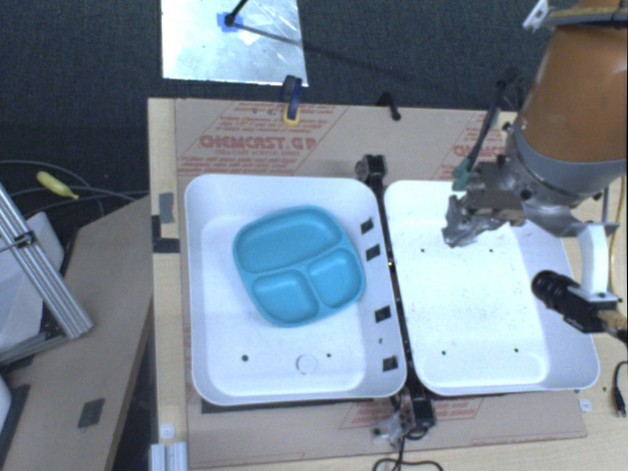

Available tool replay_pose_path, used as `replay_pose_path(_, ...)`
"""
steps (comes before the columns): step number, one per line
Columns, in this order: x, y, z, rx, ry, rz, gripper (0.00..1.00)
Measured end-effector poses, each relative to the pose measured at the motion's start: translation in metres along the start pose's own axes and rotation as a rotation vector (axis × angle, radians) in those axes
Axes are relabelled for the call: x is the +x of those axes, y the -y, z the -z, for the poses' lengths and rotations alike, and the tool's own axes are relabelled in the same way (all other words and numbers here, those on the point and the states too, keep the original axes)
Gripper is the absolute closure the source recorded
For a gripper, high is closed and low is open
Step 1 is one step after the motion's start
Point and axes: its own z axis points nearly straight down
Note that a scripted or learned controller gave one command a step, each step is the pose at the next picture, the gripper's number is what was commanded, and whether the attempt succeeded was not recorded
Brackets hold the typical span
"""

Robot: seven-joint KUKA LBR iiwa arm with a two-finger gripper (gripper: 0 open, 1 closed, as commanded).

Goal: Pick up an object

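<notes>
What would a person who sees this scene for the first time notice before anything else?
The eye goes first to the blue divided plate, lying in the left white bin and bright against it. Next comes the bulky grey and orange arm reaching in from the right, with its gripper over the upper part of the right white bin. Behind the bins a shiny foil sheet lies on the dark floor.
</notes>
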Motion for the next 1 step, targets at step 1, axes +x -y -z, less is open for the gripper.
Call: replay_pose_path(1,0.0341,0.0001,0.0088,-0.004,-0.001,0.008,1.00)
